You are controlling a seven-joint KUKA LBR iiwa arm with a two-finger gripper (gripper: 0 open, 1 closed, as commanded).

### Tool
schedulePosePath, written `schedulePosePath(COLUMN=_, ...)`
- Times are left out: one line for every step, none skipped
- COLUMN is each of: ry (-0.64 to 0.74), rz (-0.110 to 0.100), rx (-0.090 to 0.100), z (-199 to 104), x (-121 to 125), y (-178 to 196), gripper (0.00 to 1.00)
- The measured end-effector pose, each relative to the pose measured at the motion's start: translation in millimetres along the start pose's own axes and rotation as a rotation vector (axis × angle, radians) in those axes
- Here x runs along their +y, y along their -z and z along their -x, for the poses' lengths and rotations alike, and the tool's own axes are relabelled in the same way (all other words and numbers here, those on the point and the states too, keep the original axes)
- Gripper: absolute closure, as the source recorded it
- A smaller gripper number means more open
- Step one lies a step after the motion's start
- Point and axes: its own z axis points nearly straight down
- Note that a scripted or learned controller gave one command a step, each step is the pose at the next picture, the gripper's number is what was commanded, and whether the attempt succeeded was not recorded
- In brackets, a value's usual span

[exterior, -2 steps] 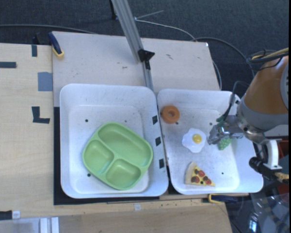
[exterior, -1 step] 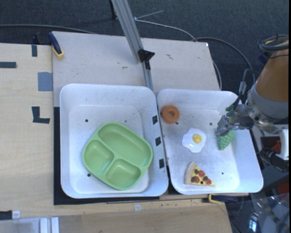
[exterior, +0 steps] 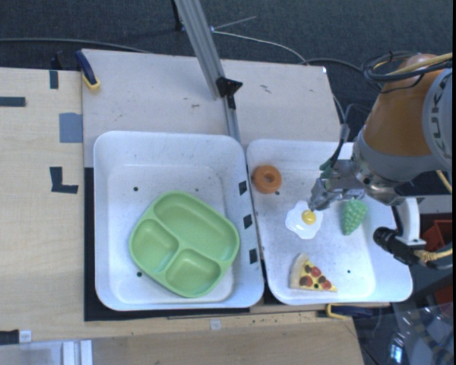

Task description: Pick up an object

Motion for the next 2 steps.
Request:
schedulePosePath(ry=0.001, rz=0.000, rx=0.000, z=-54.0, x=21.5, y=-12.8, gripper=1.00)
schedulePosePath(ry=0.002, rz=0.002, rx=0.001, z=-107.1, x=53.1, y=-17.9, gripper=1.00)
